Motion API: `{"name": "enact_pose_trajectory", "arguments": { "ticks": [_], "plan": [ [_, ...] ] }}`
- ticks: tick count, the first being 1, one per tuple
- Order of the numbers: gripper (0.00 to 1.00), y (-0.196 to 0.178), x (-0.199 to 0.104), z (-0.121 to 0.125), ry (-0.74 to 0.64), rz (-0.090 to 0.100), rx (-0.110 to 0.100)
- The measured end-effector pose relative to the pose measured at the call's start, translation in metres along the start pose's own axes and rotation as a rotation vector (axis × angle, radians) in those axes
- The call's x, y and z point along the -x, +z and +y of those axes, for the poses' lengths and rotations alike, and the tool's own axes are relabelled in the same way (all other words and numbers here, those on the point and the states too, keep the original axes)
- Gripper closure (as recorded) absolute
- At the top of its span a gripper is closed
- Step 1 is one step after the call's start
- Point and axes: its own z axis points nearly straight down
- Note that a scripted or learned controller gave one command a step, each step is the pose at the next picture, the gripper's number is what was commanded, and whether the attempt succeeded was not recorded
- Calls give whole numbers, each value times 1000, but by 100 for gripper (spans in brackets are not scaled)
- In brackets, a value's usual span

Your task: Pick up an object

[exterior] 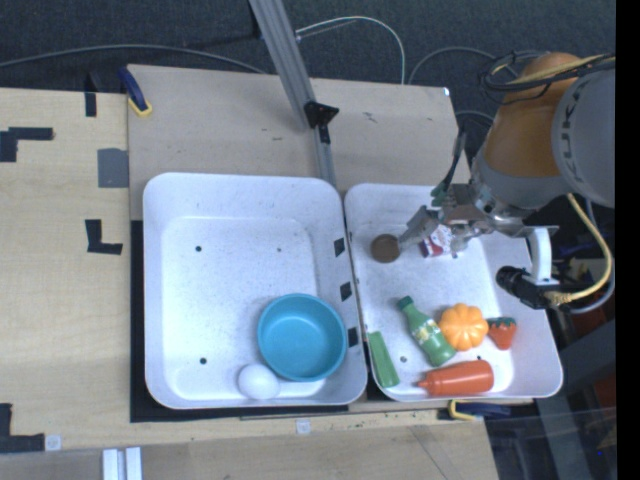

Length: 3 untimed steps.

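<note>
My gripper (pixel 441 230) hangs over the upper part of the right bin (pixel 530 368), reaching in from the right. A small red and white object (pixel 434 247) lies right under it, partly covered by it. I cannot tell whether the gripper touches it. Just left of it sits a brown round piece (pixel 385 248) with a grey stem pointing toward the gripper. Lower in the same bin lie a green bottle (pixel 425 331), an orange pumpkin (pixel 463 326), a small red fruit (pixel 503 333), an orange-red carrot (pixel 458 378) and a green cucumber (pixel 382 359).
The left bin (pixel 200 218) holds a blue bowl (pixel 300 336) and a white ball (pixel 258 380) near its front edge. A grey pole (pixel 290 58) slants over the bench behind the bins. Cables trail at the arm's right.
</note>
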Motion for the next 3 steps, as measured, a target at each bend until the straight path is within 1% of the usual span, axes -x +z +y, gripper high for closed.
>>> {"name": "enact_pose_trajectory", "arguments": {
  "ticks": [1,2,3],
  "plan": [
    [0,0,0,0,0,0,0],
    [0,57,1,9,1,-1,-5],
    [0,109,1,8,1,-2,-1]
  ]
}}
